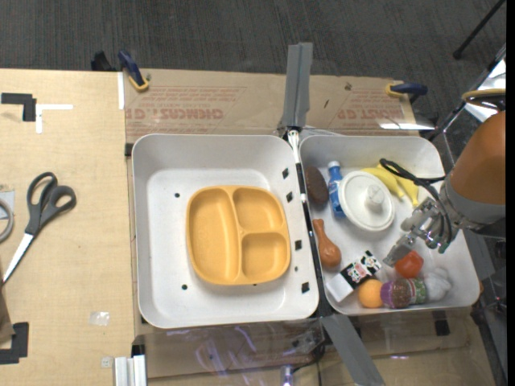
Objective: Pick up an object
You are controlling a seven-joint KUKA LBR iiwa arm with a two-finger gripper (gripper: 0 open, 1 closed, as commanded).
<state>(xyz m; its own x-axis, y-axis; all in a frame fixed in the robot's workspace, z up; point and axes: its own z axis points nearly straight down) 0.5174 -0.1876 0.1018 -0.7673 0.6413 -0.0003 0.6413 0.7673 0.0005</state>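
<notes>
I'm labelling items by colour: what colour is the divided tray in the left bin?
Yellow-orange all over, seen best in the camera view: the divided tray.

Crowded right bin; open floor around tray.

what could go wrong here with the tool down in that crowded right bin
The tool sits just above a red object packed against a purple item and an orange ball, so it may nudge neighbours or grab two at once. The ball could roll away. The white lidded bowl close beside the tool could get bumped on the lift.
</notes>
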